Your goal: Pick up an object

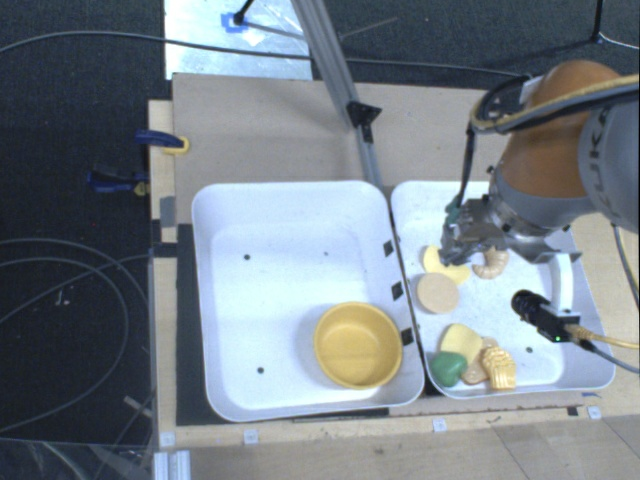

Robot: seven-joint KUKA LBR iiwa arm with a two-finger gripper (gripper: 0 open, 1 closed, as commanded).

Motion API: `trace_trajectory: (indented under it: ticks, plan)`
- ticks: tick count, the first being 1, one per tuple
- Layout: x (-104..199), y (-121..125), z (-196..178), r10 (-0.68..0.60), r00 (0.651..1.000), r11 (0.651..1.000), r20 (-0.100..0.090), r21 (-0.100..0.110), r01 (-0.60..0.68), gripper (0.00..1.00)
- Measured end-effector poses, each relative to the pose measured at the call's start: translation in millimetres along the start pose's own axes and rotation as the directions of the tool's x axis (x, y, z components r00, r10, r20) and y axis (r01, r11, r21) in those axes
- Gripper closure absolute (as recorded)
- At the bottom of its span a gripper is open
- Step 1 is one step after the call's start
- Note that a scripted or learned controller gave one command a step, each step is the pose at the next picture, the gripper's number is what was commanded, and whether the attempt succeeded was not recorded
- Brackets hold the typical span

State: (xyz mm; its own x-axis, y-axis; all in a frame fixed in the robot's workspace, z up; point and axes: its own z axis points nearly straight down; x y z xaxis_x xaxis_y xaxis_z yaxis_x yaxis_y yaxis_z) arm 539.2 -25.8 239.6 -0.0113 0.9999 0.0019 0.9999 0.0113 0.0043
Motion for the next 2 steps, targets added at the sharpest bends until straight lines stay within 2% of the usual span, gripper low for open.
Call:
trace_trajectory:
  ticks: [1, 2]
  plan:
    - [51, 32, 10, 0.000, 1.000, 1.000, 0.000, 0.001, 0.000, 1.00]
    - [99, 50, 18, 0.001, 1.000, 1.000, 0.000, 0.002, -0.001, 1.00]
